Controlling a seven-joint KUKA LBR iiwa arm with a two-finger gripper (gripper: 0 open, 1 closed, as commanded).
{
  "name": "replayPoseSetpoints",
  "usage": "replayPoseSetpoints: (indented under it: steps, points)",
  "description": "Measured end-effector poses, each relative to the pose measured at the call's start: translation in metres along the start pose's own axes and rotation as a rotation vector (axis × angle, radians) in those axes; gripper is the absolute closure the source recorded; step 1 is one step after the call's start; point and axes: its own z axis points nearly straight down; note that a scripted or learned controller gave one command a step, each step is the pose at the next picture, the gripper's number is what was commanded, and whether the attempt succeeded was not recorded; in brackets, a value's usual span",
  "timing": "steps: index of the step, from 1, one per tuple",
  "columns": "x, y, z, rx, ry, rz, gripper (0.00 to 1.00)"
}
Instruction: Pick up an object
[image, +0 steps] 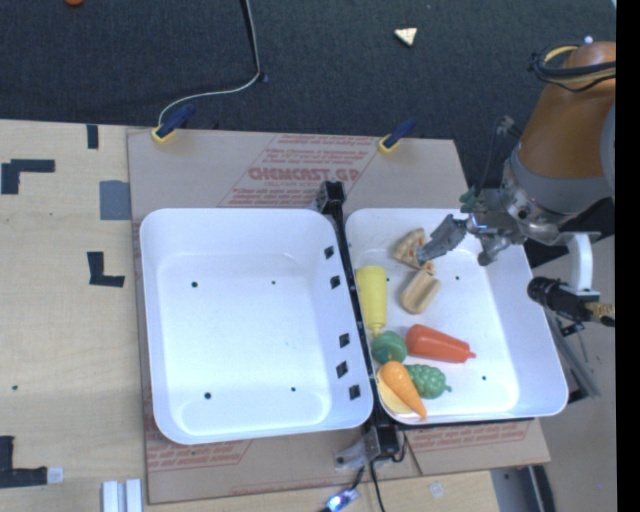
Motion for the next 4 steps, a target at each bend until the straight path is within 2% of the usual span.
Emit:
replayPoseSetpoints:
  steps: [1,2,3,4]
  points:
    - [0.035,0.038,0.098,0.004,0.0,-0.003,0.0]
    - [0.087,0.075,0.093,-0.003,0.0,-0.005,0.0]
    - [0.15,0.043,0.093,0.003,0.002,-0.006,0.0]
    - [0.146,0.044,0.084,0.003,0.0,-0.002,1.0]
